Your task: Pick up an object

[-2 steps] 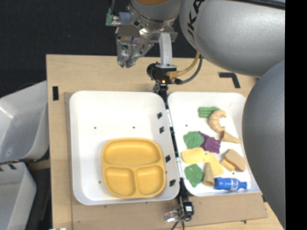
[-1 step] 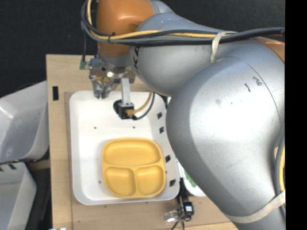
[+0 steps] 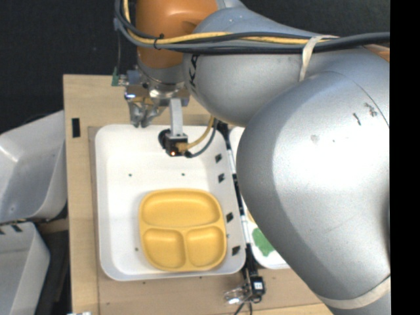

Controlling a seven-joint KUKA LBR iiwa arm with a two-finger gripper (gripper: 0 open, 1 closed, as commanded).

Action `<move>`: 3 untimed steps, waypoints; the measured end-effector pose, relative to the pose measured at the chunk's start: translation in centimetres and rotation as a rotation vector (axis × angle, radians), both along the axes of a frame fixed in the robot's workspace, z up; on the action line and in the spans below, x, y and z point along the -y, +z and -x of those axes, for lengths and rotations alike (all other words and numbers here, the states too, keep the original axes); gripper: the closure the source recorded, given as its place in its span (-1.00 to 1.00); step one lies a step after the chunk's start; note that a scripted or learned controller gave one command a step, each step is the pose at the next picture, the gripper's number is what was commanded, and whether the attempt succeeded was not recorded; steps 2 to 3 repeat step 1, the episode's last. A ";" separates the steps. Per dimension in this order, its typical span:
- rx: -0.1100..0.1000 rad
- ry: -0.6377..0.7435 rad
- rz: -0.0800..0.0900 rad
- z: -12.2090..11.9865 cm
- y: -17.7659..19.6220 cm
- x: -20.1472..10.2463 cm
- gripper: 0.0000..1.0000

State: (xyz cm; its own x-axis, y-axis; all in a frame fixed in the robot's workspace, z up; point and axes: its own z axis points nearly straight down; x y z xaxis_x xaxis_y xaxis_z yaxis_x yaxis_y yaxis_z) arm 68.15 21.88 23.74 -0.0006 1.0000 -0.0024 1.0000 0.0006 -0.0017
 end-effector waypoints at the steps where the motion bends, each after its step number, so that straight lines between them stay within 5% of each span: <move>1: -0.002 0.003 0.000 0.0 3.3 0.7 1.00; 3: -0.002 0.003 0.000 0.0 3.3 0.7 1.00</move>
